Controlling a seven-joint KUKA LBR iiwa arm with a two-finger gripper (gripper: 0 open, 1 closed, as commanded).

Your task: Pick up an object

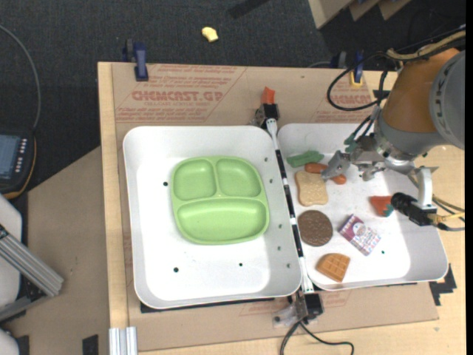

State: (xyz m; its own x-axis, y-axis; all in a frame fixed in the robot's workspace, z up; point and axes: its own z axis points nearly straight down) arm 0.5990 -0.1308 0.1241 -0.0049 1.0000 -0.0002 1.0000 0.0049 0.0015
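Orange and small, the toy carrot [318,168] at the far left of the right bin [414,272], just beside the gripper [338,167], looks light, stiff and slippery, best pinched across its middle.

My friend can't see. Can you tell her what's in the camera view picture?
A grey and orange robot arm reaches from the right, its hand low over the right white bin, near toy foods: bread slice, brown cookie, waffle, purple packet. The left white bin holds a green divided plate.
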